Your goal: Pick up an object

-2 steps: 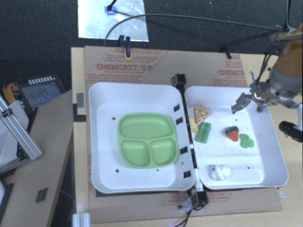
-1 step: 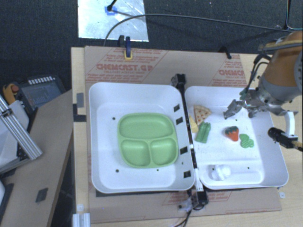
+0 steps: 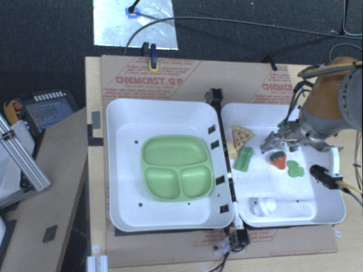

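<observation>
A grey arm (image 3: 353, 103) with an orange band (cables alongside) ends in a metallic gripper (image 3: 272, 144).

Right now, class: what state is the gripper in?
Gripper: cannot be told; it sits just above the strawberry toy in the right bin.

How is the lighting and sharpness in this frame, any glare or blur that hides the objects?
Camera view: even, soft light; white bins bright but not blown out; strong glare on the foil sheet up top; gripper slightly soft; white item blends into the right bin's floor; green tray reads clearly.
</observation>
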`<action>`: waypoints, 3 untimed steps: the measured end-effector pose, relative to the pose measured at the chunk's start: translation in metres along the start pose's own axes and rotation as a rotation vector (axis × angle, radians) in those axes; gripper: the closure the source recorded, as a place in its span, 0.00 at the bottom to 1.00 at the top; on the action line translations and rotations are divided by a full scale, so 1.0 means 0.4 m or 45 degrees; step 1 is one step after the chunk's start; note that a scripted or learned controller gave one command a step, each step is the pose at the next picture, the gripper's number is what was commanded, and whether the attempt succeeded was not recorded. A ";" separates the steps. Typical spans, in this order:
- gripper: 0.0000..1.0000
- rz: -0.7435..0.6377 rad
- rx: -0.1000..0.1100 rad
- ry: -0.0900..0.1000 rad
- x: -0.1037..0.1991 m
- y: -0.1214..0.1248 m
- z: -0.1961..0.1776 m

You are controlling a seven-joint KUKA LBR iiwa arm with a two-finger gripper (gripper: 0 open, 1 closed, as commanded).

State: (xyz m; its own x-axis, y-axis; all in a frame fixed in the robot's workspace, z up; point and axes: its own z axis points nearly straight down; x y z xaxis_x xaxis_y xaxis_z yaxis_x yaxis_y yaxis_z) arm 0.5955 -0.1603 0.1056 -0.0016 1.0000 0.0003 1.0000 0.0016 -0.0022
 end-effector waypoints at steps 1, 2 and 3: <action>1.00 -0.001 -0.008 -0.002 -0.001 0.005 -0.036; 1.00 -0.003 -0.010 -0.002 0.013 -0.004 -0.154; 1.00 -0.004 -0.013 -0.003 0.012 0.000 -0.290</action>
State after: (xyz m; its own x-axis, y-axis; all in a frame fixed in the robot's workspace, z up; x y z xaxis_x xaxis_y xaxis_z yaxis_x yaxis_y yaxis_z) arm 0.5958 -0.1555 0.2217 -0.0049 1.0000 -0.0020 1.0000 0.0049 0.0078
